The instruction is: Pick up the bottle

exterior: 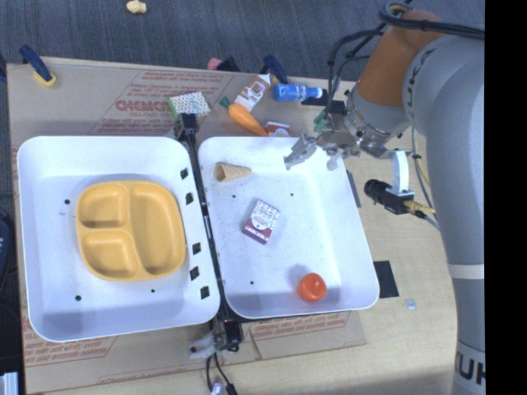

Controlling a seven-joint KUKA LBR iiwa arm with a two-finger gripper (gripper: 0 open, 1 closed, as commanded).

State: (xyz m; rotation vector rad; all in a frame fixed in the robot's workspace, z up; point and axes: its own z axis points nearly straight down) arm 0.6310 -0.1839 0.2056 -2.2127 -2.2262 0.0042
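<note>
A blue bottle (295, 93) with a pale cap lies on its side on the cardboard behind the right bin (354, 245). A small white and orange bottle (252, 93) lies just left of it. My gripper (314, 158) hangs over the far right corner of the right bin, a little in front of the blue bottle. Its fingers (294, 158) are spread apart and nothing sits between them.
The right bin holds a cone (232, 171), a small red and white carton (261, 221) and an orange ball (311, 287). A yellow divided plate (130, 227) fills the left bin (33, 220). A carrot (245, 119) and a green patterned packet (189, 104) lie behind the bins.
</note>
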